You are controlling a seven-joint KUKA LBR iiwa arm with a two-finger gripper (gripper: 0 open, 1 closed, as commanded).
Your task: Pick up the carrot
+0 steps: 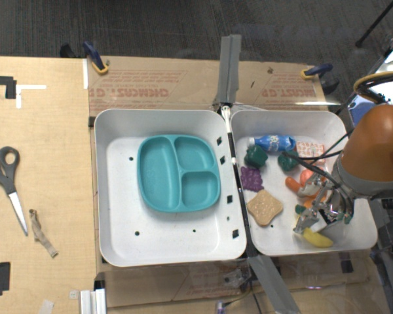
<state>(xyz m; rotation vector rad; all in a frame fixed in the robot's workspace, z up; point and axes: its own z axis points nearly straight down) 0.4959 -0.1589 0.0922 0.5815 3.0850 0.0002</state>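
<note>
- The gripper (316, 209) hangs low over the right bin (275, 244), near its front right corner; whether it is spread or pinched I cannot tell (the wrist hides much).
- The carrot (295, 184) lies just beside it, toward the bin's middle.
- A banana (318, 239) lies by the front edge.
- The left bin (111, 195) carries a teal plate (179, 173).
</note>
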